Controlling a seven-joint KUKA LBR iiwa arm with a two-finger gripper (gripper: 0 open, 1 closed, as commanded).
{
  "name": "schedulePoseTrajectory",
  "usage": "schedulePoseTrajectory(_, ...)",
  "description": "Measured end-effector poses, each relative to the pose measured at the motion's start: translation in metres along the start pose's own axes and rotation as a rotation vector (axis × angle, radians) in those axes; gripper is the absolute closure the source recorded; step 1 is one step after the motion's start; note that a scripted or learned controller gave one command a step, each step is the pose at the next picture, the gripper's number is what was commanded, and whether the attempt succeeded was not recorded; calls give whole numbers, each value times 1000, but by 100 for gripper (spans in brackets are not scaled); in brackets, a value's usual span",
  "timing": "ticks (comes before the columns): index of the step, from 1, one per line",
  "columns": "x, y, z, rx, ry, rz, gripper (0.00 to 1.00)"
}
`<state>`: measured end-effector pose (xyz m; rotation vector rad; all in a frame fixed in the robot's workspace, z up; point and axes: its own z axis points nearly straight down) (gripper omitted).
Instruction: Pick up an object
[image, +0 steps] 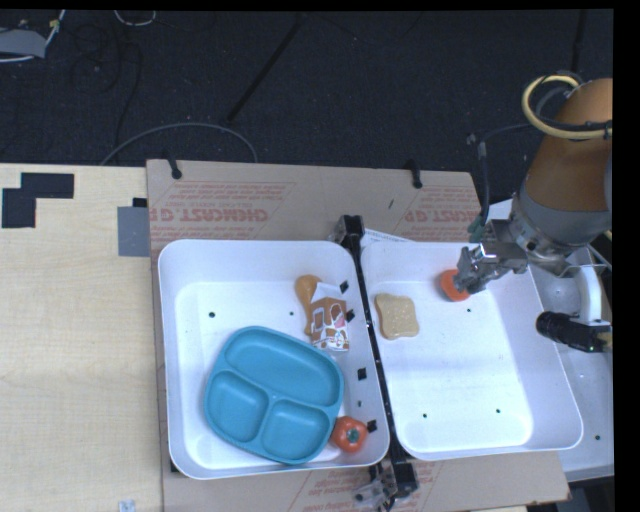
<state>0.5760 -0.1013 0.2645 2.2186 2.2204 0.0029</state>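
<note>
My fingers (472, 272) sit low at the far end of the right bin (560, 425), directly against a small orange-red object (452, 287). I cannot tell whether they are spread or closed on it. The object looks to be resting on the bin floor, so lifting remains. A toast slice (397, 316) lies nearby, toward the divider.

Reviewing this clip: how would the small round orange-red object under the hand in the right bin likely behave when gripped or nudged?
The small round orange-red object looks ball-like, so a nudge would probably roll it across the right bin's flat white floor. Its curved sides may squirt out of the hand. It seems small, probably light.
</note>
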Motion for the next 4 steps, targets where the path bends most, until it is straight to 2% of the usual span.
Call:
schedulePoseTrajectory(1, 52, 10, -2, 5, 2, -3, 100)
schedulePoseTrajectory(2, 93, 25, 11, 6, 1, -3, 100)
schedulePoseTrajectory(3, 142, 30, 30, 9, 2, -3, 100)
schedulePoseTrajectory(4, 182, 41, 33, 6, 1, -3, 100)
